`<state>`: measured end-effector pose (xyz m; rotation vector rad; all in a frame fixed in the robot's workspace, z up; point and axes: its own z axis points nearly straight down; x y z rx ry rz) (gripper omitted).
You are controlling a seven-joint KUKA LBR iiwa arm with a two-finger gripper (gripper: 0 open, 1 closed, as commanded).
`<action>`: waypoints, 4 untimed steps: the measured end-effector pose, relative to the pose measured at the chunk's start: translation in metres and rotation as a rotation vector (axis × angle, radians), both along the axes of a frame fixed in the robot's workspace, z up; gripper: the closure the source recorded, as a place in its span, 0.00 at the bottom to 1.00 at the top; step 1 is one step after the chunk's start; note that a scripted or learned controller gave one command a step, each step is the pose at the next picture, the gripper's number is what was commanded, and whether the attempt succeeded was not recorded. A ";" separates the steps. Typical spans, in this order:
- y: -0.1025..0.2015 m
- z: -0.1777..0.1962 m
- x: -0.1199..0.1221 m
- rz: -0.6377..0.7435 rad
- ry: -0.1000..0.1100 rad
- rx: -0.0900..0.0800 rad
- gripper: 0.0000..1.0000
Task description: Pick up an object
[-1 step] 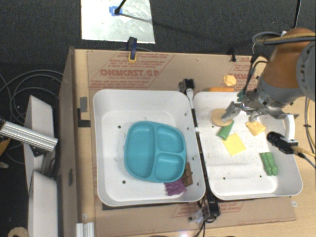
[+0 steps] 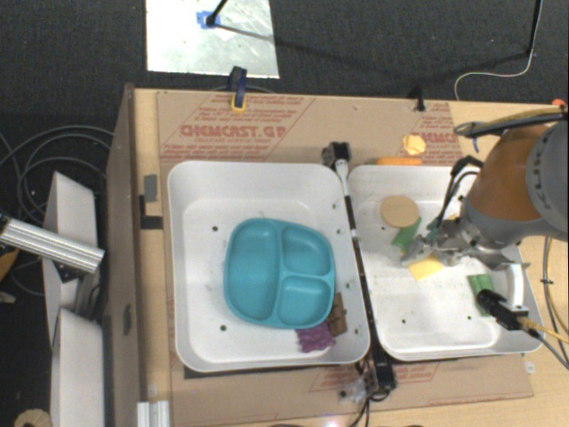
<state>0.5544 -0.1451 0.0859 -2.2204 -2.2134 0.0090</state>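
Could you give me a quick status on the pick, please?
Hand low in right bin, over yellow piece. Green piece and tan disc alongside. Grasp unconfirmed.

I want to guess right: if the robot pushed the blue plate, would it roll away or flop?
Probably neither. The blue plate looks like stiff moulded plastic with three compartments, lying flat in the left bin, so it would likely slide. Its shallow, smooth rim may be hard to pinch.

Two white bins (image 2: 191,238) sit side by side on the cardboard-topped bench (image 2: 267,123).

Yellow block (image 2: 426,269) (flat) in right bin (image 2: 444,341)
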 end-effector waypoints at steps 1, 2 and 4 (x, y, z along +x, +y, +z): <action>0.002 0.016 0.005 0.004 -0.012 -0.001 1.00; 0.019 0.082 -0.050 0.003 -0.009 0.001 1.00; 0.030 -0.005 0.024 0.011 -0.014 -0.001 0.00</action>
